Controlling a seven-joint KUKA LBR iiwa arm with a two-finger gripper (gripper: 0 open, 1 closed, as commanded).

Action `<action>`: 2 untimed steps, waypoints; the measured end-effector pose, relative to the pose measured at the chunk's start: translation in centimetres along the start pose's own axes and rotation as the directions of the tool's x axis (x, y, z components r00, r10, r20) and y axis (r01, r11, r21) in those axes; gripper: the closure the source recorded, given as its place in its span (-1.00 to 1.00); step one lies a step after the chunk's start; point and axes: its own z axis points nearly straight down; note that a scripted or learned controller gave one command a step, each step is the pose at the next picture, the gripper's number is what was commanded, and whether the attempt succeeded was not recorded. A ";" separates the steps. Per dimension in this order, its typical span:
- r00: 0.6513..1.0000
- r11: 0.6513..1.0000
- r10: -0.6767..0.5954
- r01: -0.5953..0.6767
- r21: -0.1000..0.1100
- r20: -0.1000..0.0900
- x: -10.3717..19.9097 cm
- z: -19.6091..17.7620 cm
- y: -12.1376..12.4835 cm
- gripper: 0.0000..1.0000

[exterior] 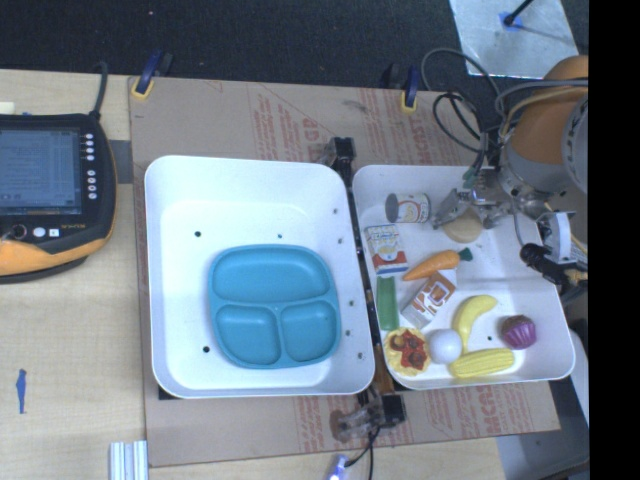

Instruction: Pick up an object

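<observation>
At the near edge of the right bin (560,368) a corn cob (482,363) and banana (474,317) lay untouched. Farther off, at two o'clock, the gripper (468,208) was poised over a beige lump (462,229); whether it was open could not be told. A descent and closure were judged still needed.

Bench (60,368), light wood, as I see it: brown cardboard sheet (250,118) on top, two white bins (170,268) (555,363) side by side on cardboard. Teach pendant (50,193) at bench's left edge.
</observation>
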 end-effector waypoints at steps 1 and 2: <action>1.000 1.000 0.000 0.000 -0.003 0.000 -1.0 -0.1 1.1 -1.00; 1.000 1.000 -0.001 0.001 -0.001 0.000 1.7 -0.1 -0.9 -1.00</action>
